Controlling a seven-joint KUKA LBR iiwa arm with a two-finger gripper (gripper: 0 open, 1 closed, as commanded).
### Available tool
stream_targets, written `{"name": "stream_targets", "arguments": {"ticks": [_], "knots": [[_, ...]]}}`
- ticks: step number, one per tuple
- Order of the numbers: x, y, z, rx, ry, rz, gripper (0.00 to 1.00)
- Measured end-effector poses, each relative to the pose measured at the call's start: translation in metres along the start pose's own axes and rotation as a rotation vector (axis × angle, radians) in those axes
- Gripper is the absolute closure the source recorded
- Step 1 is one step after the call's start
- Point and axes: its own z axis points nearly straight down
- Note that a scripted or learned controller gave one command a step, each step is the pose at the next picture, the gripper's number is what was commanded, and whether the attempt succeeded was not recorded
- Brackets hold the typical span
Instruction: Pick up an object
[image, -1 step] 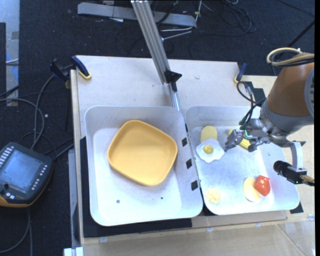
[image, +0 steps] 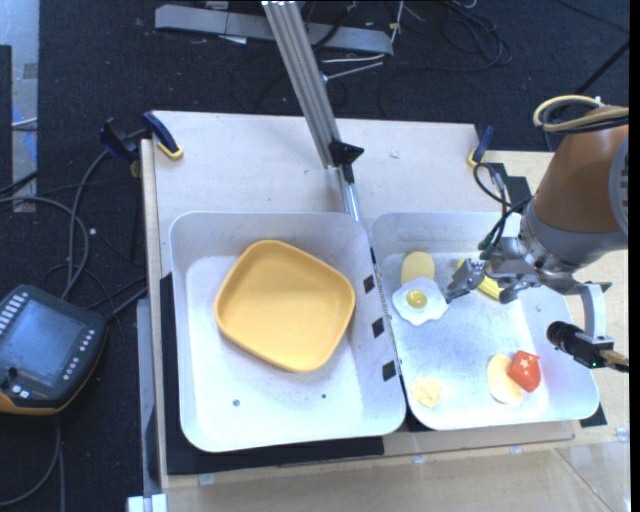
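Camera view, bench seen from above, read left to right.

1. Left bin (image: 190, 330): a yellow square plate (image: 286, 303) lies flat in its middle. It is wide and shallow, so a two-finger pinch would probably have to take it by the rim; a poor first choice.
2. Right bin (image: 560, 405), near its left wall: a toy fried egg (image: 419, 301) lies flat, touching a pale yellow piece (image: 418, 266) toward the far edge. Both look thin and hard to get under.
3. Right bin, near edge: a small pale yellow lump (image: 428, 392) sits close to the near-left corner.
4. Right bin, far half: the gripper (image: 487, 280) hangs low over a yellow object (image: 488, 288) that it partly hides. Its fingers look spread to either side and nothing is pinched. Judged best course: centre on this object, descend to the bin floor, then close.
5. Right bin, near-right corner: a red tomato-like piece (image: 524, 370) touches a pale oval piece (image: 503, 380). This is a rounder, likely easier alternative.
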Motion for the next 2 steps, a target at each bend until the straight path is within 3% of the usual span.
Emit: {"name": "stream_targets", "arguments": {"ticks": [2], "knots": [[-0.003, 0.006, 0.107, 0.003, 0.000, 0.000, 0.00]]}}
